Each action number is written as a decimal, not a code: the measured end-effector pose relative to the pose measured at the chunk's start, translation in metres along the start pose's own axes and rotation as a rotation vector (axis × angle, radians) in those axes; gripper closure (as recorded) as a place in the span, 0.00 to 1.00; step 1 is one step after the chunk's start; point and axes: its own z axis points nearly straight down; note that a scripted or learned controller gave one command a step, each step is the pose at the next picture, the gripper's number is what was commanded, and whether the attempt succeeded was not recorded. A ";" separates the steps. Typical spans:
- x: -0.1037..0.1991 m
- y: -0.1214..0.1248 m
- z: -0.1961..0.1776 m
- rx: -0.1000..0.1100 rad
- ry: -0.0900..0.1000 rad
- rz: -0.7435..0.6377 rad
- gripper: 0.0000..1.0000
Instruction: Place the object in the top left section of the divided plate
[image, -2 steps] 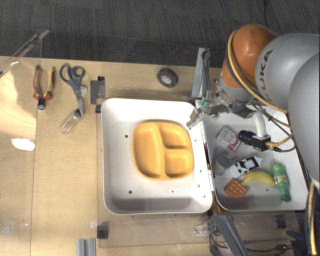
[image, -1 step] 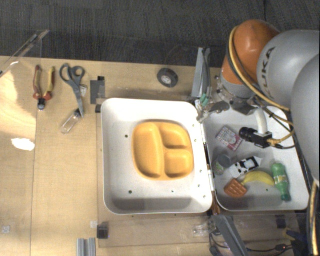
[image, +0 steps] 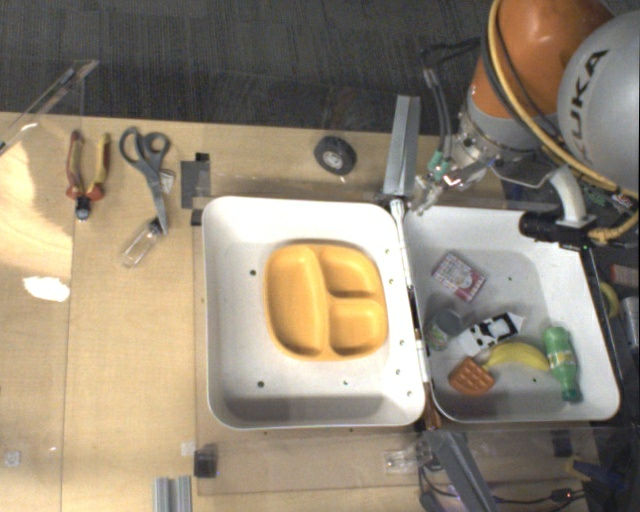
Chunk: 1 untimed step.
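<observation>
A wooden bench (image: 100, 330) holds two bins; the gripper (image: 432, 185) hovers at one o'clock from the plate (image: 325, 298) — grip unclear — so descend squarely over one object.

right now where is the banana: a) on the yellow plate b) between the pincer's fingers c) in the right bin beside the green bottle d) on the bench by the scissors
c: the banana lies in the right bin, just left of the green bottle, while the plate sits in the left bin.
</observation>
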 end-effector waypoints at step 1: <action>-0.078 -0.010 0.105 0.005 0.003 -0.117 1.00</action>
